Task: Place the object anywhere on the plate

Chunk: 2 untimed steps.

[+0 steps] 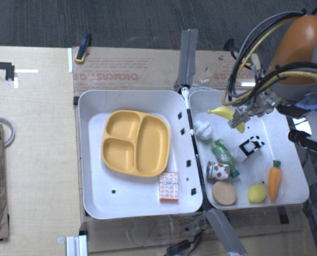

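Note:
The yellow divided plate [136, 143] lies in the left bin [94, 196], with nothing on it. In the right bin [291, 199], a yellow banana [221, 112] sits near the back left. My gripper [240, 114] is over the banana's right part and is shut on it. The banana's left end sticks out to the left, and a yellow tip shows just below the fingers. The arm's orange band [305, 33] is at the upper right, with cables looping over the bin.
A small red-and-white carton [169, 187] lies in the left bin, in front of the plate. The right bin also holds a white object [203, 130], a green bottle [222, 153], a small can [218, 170], a brown disc [225, 193], a lemon [258, 193], a carrot [275, 180] and a black-and-white piece [251, 145].

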{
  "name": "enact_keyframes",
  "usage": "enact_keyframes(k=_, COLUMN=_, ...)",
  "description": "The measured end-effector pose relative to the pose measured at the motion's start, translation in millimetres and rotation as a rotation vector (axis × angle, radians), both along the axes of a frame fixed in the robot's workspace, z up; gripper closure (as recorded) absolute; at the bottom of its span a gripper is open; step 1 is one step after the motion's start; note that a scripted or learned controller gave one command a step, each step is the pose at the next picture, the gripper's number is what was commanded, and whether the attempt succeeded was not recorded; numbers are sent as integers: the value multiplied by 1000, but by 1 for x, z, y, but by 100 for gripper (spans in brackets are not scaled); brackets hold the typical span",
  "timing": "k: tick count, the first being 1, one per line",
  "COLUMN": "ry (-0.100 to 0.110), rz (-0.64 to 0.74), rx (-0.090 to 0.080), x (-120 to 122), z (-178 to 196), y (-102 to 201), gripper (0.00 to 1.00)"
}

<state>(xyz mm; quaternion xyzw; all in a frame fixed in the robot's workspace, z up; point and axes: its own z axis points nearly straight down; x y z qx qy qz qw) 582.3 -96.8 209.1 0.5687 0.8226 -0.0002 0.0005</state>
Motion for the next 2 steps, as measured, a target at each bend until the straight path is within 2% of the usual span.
enact_keyframes(k=1, ry=1, rz=157, rx=0, x=-5, z=-18, y=9, gripper=100)
enact_keyframes(k=2, ry=2, rz=301, rx=0, x=-36, z=-18, y=78, gripper=100)
